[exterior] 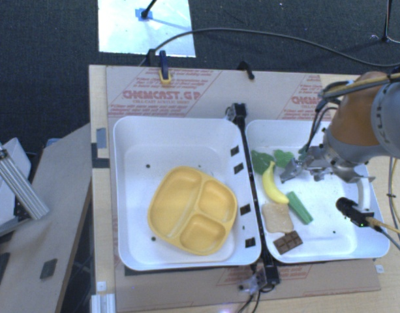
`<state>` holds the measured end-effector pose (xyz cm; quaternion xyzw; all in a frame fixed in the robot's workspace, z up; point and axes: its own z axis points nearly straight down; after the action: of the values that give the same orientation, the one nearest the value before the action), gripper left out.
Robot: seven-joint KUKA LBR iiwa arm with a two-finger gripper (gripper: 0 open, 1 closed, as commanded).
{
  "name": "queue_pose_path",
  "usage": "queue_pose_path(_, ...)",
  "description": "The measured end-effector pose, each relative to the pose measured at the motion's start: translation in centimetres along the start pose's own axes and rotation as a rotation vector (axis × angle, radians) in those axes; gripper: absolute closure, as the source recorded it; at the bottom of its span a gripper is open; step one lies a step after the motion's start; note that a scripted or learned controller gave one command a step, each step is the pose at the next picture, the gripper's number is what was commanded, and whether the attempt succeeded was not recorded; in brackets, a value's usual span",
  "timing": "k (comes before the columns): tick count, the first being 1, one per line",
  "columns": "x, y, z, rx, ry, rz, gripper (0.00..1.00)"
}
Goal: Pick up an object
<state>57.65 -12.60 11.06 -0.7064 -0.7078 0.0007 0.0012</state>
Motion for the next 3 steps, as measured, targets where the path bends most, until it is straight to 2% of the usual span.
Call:
queue_pose_path(1,-0.1,0.1,-1.4,-0.006,-0.002,0.001,1.00)
queue_pose_path(3,0.7,0.3,-13.9,-0.011,-0.002,-0.004,1.00)
